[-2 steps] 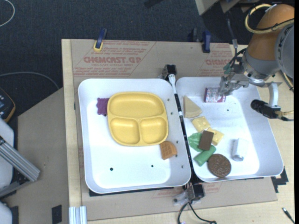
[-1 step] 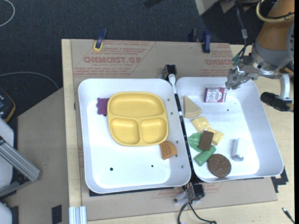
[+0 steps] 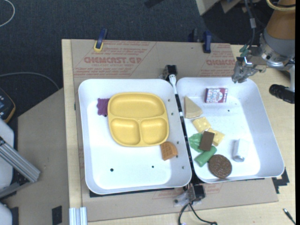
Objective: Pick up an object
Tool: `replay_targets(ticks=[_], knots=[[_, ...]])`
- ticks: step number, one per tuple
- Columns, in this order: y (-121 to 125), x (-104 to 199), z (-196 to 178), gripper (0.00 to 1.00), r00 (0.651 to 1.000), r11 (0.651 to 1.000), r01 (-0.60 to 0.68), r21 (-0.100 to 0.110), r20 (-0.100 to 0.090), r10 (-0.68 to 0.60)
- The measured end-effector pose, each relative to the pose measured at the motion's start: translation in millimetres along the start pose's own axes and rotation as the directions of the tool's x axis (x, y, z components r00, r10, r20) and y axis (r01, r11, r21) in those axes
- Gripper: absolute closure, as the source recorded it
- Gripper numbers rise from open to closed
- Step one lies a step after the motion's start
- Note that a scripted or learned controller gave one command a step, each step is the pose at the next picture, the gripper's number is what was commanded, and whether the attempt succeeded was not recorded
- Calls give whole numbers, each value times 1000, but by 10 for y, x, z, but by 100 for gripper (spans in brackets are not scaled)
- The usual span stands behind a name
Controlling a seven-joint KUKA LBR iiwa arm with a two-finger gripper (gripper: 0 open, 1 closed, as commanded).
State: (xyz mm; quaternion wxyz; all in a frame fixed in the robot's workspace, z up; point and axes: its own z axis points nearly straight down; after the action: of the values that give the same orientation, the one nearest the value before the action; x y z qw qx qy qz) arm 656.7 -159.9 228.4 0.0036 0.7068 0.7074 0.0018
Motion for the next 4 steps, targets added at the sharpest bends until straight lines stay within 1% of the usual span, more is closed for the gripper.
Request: replay_targets(ticks=[1, 2, 3, 4], knots=[[-70, 502, 97, 100, 1000, 1000, 3, 10, -4, -3], [-20, 985, 124, 100, 1000, 1000, 4, 10, -4, -4], [-72, 1058, 126, 100, 1000, 1000, 0, 10, -3, 0], [-29, 961, 40, 100, 1000, 1000, -1, 5, -2, 1]])
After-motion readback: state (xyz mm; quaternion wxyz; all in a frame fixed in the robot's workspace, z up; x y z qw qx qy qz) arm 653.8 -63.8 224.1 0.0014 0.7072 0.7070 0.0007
